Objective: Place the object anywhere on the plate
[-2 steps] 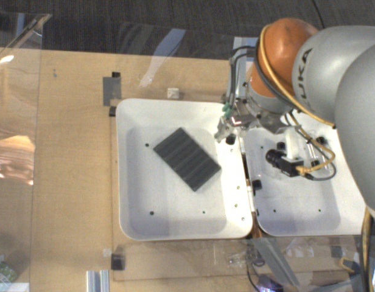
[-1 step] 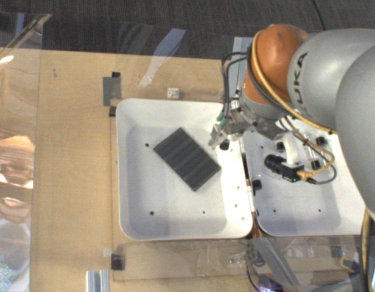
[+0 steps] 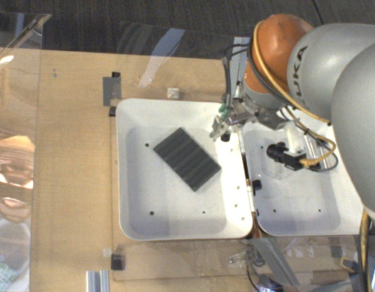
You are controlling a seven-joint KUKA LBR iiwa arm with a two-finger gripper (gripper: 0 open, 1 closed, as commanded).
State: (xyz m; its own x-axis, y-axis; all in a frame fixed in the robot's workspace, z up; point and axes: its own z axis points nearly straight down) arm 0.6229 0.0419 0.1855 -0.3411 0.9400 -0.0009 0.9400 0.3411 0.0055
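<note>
The left bin (image 3: 129, 212) holds a dark ribbed plate (image 3: 187, 159) lying flat near its middle, the gripper (image 3: 222, 128) sits just right of that plate over the bin's rim, finger spread indiscernible, any object unidentifiable.

The matt, ribbed dark plate (image 3: 187, 159) lies in a smooth white plastic bin (image 3: 129, 181) on a wood-grain bench (image 3: 72, 181).

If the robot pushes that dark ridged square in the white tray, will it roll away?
Probably not. The dark ridged square lies flat on the left bin's floor, so it should slide, not roll. Its straight edges suggest it is stiff. Being so thin, it may be hard for the pincer to grip.
</note>
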